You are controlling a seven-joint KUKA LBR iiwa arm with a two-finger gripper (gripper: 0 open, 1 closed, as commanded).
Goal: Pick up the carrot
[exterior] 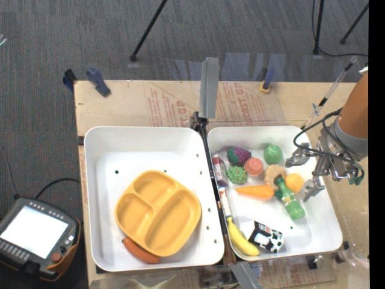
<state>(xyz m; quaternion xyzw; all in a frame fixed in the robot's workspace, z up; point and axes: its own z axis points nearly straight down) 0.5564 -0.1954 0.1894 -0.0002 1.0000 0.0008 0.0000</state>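
- Nearest the camera, a banana (242, 238) lies along the right bin's (325, 236) front wall.
- Carrot (255, 191) rests mid-bin, tip pointing to 9 o'clock, touching a green bottle (290, 201).
- Gripper (305, 174), at 3 o'clock from the carrot, hangs spread and holding nothing; the arm (355, 116) enters from 3 o'clock.

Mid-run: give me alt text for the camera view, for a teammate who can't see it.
An orange carrot lies in the right white bin among toy foods, with the grey arm's two-finger gripper above that bin's right side, holding nothing. The left white bin holds a yellow divided plate.
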